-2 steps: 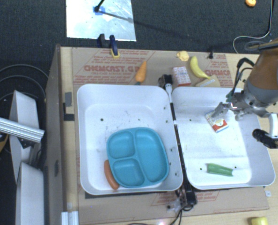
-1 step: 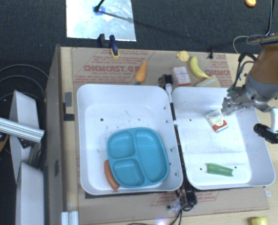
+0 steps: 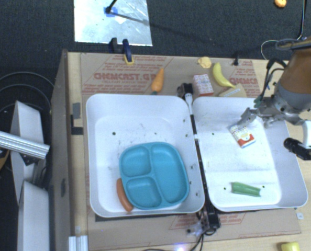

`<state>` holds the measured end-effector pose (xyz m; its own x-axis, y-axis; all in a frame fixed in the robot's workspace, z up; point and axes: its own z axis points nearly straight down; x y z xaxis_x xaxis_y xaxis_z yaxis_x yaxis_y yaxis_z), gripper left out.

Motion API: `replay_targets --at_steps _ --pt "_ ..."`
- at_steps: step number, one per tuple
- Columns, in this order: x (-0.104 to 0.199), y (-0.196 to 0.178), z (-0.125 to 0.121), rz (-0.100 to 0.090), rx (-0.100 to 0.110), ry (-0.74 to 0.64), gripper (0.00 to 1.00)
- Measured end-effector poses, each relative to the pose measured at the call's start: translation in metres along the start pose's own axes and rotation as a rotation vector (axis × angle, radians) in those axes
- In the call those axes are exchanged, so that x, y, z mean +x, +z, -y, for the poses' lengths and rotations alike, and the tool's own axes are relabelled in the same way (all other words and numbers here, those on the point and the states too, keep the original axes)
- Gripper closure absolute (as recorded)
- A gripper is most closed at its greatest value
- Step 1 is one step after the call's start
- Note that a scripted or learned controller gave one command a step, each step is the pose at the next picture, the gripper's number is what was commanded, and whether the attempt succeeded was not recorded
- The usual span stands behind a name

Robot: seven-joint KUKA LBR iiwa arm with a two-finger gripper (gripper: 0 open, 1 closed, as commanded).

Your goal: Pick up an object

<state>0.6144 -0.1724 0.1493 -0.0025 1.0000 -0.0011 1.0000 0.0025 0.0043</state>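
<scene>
Hanging over the right bin [image 3: 294, 190], the fingers [image 3: 245, 120] touch a small carton [image 3: 243, 136]; grip unclear.

banana [image 3: 221, 76], carrot [image 3: 157, 80] and small box [image 3: 203, 84] behind the bins [image 3: 145, 104].

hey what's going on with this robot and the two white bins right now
A grey arm with an orange band reaches in from the right, and its gripper is low over the right bin, right at a small red and white packet. Whether it has hold of the packet can't be told. A green vegetable lies nearer the front of that bin. The left bin holds a blue divided tray with an orange sausage beside it.
</scene>
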Motion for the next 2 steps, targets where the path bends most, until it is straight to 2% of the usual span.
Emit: replay_targets --at_steps 1,2 --pt "0.012 0.037 0.006 -0.001 0.004 -0.002 0.00" --pt "0.012 0.025 0.005 0.000 0.000 -0.001 1.00"
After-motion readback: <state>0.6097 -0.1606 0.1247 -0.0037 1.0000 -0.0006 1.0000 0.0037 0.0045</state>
